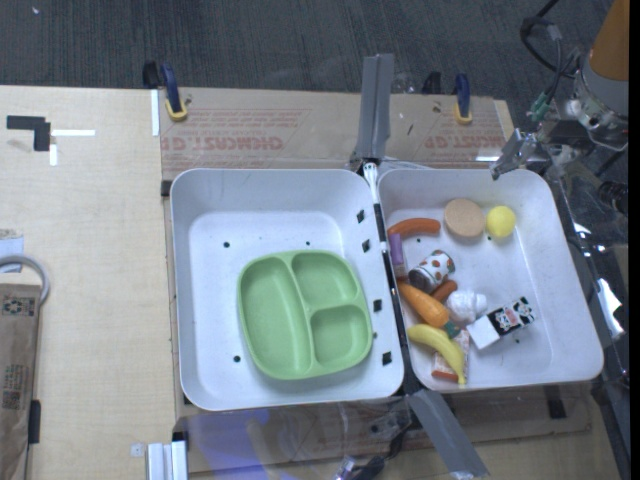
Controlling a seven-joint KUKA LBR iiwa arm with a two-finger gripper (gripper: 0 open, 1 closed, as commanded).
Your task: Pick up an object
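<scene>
Camera view: gripper hangs over the right bin's far right corner; finger state I cannot tell.
Objects: yellow ball near that corner; carrot and banana crowded along the bin's left wall.
Risk: crowding could spoil a clean grasp; the ball may roll.

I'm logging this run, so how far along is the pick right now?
Nothing looks picked yet. The gripper sits above the right bin's far edge, with no item seen between its fingers. The yellow ball, banana and carrot lie in that bin. Descent, grasp and lift remain.
</scene>
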